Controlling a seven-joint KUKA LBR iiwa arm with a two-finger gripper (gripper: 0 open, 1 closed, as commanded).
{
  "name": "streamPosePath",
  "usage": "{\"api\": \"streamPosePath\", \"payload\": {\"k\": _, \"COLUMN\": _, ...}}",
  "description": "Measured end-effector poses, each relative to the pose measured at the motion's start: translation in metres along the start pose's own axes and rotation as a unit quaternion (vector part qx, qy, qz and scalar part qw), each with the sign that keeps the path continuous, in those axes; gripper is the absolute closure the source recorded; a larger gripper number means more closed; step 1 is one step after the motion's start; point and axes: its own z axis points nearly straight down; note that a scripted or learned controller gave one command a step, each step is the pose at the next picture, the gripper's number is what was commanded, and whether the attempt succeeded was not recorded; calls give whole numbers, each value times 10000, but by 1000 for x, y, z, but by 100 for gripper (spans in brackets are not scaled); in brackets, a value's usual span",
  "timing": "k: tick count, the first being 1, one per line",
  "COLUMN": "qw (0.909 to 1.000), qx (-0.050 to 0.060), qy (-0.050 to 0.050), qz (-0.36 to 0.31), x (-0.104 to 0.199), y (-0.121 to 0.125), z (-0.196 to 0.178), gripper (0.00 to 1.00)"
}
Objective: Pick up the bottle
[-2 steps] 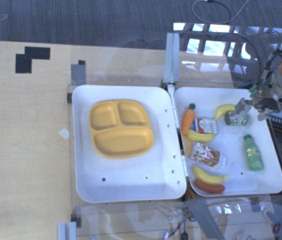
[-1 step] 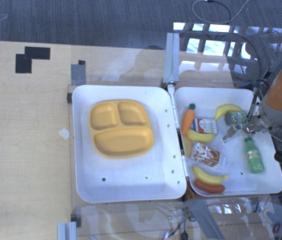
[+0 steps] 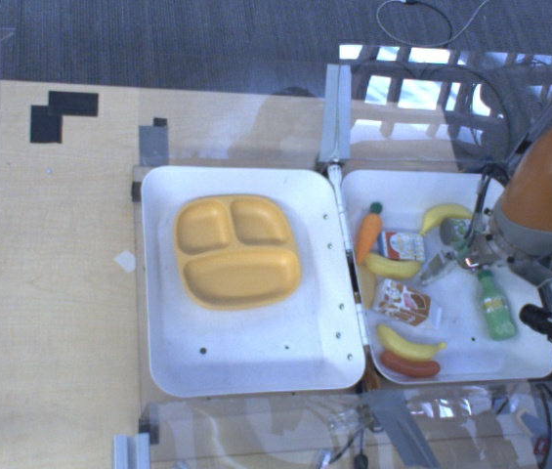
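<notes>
The green bottle lies flat in the right bin, near that bin's right side, with its cap end pointing to the back. My gripper hangs just left of and behind the cap end, over the bin's middle. It is open with nothing between its fingers, and one grey finger slants toward a small carton. The arm's orange band sits above it at the right.
The right bin also holds a carrot, three bananas, two small cartons and a sausage. A yellow divided plate lies in the left bin.
</notes>
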Motion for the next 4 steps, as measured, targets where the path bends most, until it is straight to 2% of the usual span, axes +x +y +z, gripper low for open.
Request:
{"api": "streamPosePath", "payload": {"k": 1, "qw": 9999, "qx": 1, "qy": 0, "qz": -153, "x": -23, "y": -30, "z": 0, "gripper": 0}}
{"api": "streamPosePath", "payload": {"k": 2, "qw": 9999, "qx": 17, "qy": 6, "qz": 171, "x": -32, "y": 14, "z": -148, "gripper": 0}}
{"api": "streamPosePath", "payload": {"k": 3, "qw": 9998, "qx": 41, "qy": 20, "qz": 197, "x": -14, "y": -69, "z": -51, "gripper": 0}}
{"api": "streamPosePath", "payload": {"k": 4, "qw": 9987, "qx": -14, "qy": 10, "qz": -504, "x": 4, "y": -70, "z": -1, "gripper": 0}}
